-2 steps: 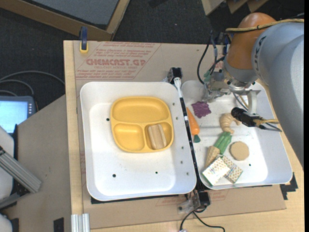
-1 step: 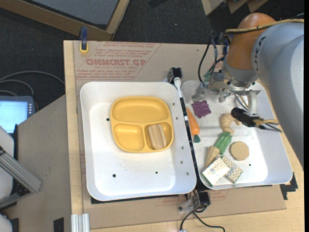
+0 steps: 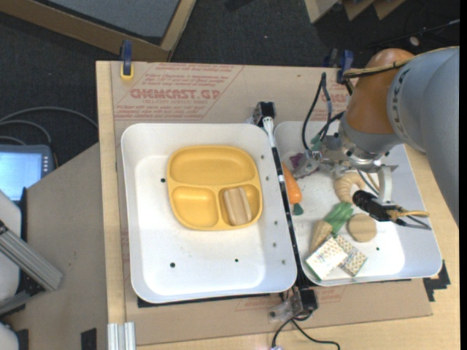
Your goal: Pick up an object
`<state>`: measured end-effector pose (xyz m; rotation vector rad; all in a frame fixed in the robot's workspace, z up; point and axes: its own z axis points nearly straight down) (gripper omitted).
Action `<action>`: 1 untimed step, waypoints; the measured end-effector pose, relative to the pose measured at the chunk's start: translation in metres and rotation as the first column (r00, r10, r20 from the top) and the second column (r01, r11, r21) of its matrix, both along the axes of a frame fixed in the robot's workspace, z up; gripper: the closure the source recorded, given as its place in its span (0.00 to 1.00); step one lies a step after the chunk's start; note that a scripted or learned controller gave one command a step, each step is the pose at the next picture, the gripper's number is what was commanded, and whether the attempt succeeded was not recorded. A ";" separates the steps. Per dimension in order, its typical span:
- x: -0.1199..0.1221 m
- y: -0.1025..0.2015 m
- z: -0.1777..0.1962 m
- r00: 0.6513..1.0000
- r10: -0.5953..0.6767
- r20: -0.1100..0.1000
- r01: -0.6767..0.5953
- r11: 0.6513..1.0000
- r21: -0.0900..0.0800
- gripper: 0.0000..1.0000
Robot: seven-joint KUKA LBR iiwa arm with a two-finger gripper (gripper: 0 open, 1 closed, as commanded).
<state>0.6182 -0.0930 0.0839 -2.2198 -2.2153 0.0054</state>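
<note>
Camera view: I am looking down at a slant on 2 white bins side by side on the desk point(image 3: 182, 93).
Arm: the grey arm point(image 3: 430, 93) comes in from the right, its orange band above the wrist, and hangs over the upper half of the right bin point(image 3: 417, 248).
Gripper: I see the gripper point(image 3: 359, 172) low over that bin, right above a pale tan lump point(image 3: 347, 186).
Grip state: I cannot tell from here whether it is open or closed, or whether it touches the lump.
Left bin: the left bin point(image 3: 139, 195) holds 1 yellow tray point(image 3: 211, 168) with 3 compartments.
Tray load: a tan block point(image 3: 236, 204) lies in the tray's lower right compartment.
Right bin, left wall: an orange carrot point(image 3: 292, 187) lies along the wall, with a small purple thing point(image 3: 299, 159) just above it.
Right bin, middle: a green piece point(image 3: 338, 215) sits below the gripper, with a round tan disc point(image 3: 361, 229) just beside it on the right.
Right bin, lower part: a pale cone point(image 3: 322, 233) lies under the green piece, and 2 patterned packets point(image 3: 337, 257) lie near the bottom rim.
</note>
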 end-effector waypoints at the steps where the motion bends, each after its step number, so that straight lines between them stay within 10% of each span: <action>1: 0.039 -0.001 0.001 1.000 0.003 0.012 -0.003 1.000 -0.003 0.00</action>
